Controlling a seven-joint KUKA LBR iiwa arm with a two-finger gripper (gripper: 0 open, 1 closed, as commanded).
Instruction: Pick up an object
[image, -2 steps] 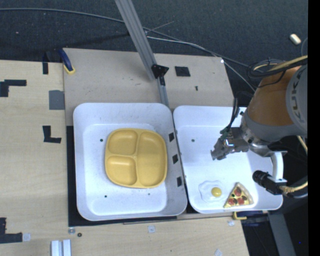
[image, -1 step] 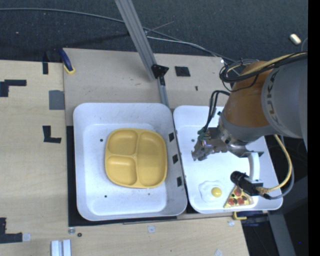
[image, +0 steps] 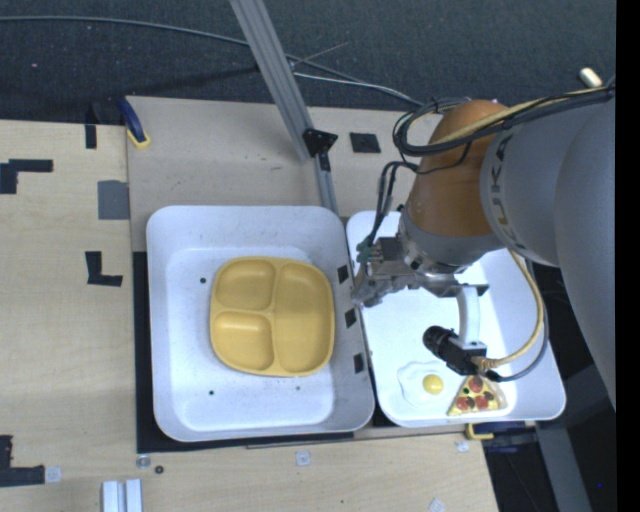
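Observation:
A yellow divided plate (image: 272, 315) lies in the middle of the left bin (image: 180, 400). In the right bin (image: 530, 390), near its front edge, sit a toy fried egg (image: 424, 382) and a toy pizza slice (image: 476, 397), side by side. My gripper (image: 368, 280) hangs low over the right bin's left rim, between the two bins, behind the egg and to the right of the plate. Nothing is visibly in its grasp. The grey arm with its orange band (image: 455, 185) covers most of the right bin's back half.
A slanted metal pole (image: 290, 100) rises from the bench behind the bins. A black cable fitting (image: 445, 345) on the arm hangs just above the egg. Cables loop around the wrist. Black tape marks dot the bench on the left.

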